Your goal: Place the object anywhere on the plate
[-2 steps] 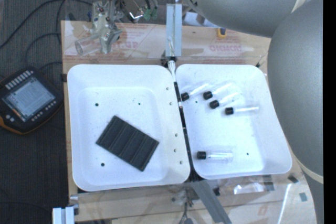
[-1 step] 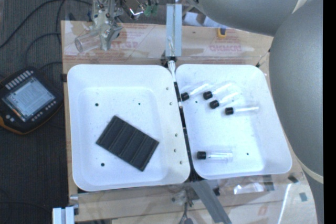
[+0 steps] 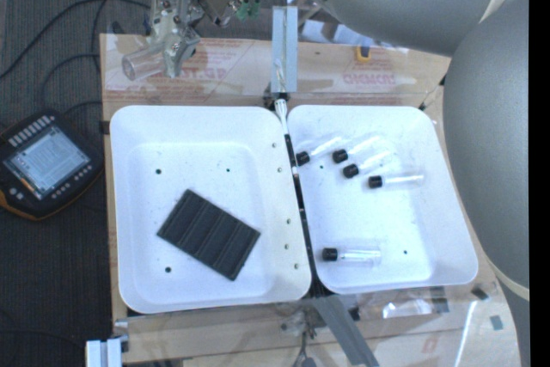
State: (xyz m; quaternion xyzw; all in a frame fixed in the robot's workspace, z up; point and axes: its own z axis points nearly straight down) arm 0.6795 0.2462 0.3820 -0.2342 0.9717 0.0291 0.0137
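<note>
The plate is a dark ridged rectangle [image 3: 208, 234] lying at a slant in the left white bin [image 3: 137, 129]. My gripper [image 3: 174, 54] hangs beyond the far edge of that bin, above the brown bench board, well away from the plate. A clear tube [image 3: 142, 64] sticks out to the left from between its fingers, lying roughly level. Several clear tubes with black caps lie in the right bin [image 3: 430, 133], among them one near the front [image 3: 351, 254] and one at mid right [image 3: 395, 180].
A metal post [image 3: 284, 47] stands upright at the far end of the ridge between the bins. A handheld control pendant [image 3: 45, 161] lies on the floor to the left of the bench. The arm's grey body fills the upper right.
</note>
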